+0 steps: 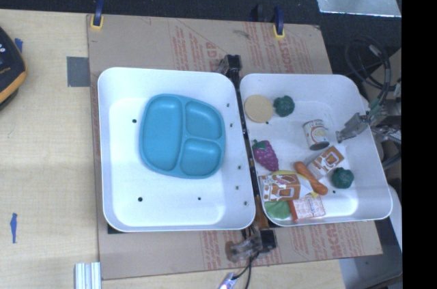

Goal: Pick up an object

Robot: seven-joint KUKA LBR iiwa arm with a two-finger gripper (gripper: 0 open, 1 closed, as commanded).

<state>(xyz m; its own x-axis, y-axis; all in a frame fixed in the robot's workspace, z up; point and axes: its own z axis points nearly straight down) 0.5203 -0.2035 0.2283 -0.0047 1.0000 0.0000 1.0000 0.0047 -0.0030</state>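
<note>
The hand (347, 130) is leaning into the right bin (365, 209) beside the little can (316, 134) — maybe aiming for it — but I cannot tell if it is open.

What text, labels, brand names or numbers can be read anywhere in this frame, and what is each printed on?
None can be read.
Cardboard sheet under the bins: red printed lettering, too faint and blurred to read.
Food packet in the right bin: printed label, too small to read.
Small carton beside the gripper: print, illegible.
Can: label blurred.
</note>
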